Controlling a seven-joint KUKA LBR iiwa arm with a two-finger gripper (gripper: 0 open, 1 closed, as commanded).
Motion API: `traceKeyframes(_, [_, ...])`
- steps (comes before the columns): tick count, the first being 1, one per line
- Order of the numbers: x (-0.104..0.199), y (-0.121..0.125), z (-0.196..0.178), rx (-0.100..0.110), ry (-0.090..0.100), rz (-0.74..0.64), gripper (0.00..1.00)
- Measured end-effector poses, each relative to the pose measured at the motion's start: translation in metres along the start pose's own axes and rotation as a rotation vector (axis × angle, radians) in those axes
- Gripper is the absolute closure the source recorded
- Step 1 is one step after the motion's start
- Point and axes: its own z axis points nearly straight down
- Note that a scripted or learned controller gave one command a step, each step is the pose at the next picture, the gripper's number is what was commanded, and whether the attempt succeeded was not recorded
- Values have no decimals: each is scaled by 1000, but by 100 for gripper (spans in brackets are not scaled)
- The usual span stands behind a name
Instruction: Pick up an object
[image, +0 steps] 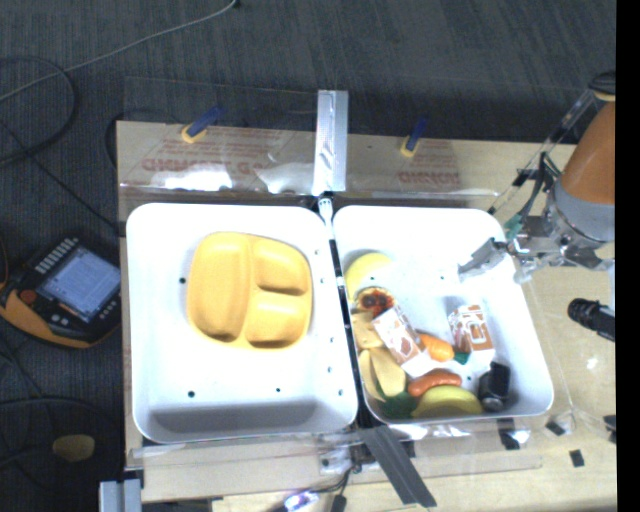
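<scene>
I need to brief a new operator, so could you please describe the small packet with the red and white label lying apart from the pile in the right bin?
Start at the right shallow white bin, the one nearer the arm. Toward its right wall, above the small black object in the lower corner, lies the small red and white packet. Unlike the similar packet resting on the pile of toy food, it lies alone on bare white floor.

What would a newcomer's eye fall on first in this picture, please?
Probably the big yellow divided tray, alone in the left bin. Next, the jumble of toy food packed into the right bin's near half. Then the gripper, hanging above that bin's far right corner.
</scene>
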Motion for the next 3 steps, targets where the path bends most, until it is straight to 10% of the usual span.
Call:
traceKeyframes(1, [-11, -36, 130, -4, 3, 8, 0])
traceKeyframes(2, [-11, -36, 123, 0, 5, 8, 100])
traceKeyframes(3, [32, 19, -25, 1, -4, 124, 100])
